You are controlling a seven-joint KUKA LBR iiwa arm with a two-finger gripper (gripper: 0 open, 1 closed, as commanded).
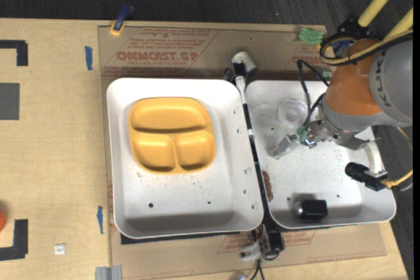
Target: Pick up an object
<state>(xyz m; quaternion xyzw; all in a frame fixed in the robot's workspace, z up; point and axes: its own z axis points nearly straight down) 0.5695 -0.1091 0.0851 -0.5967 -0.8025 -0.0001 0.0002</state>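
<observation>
Clear plastic cup (289,110) sits in the right bin (341,210), looking light and slippery, best pinched at its rim, while the claw (283,146) hangs nearby, grip unclear.

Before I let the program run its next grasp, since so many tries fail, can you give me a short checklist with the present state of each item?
1. Gripper is over the right bin: ok.
2. Something sits between its fingers: cannot tell; the tip is small and blurred.
3. A target lies close: ok, a clear cup-like object is in the right bin just beyond the gripper.
4. The black object near the right bin's front edge is apart from the arm: ok.
5. The yellow tray lies in the left bin, away from the gripper: ok.
</observation>
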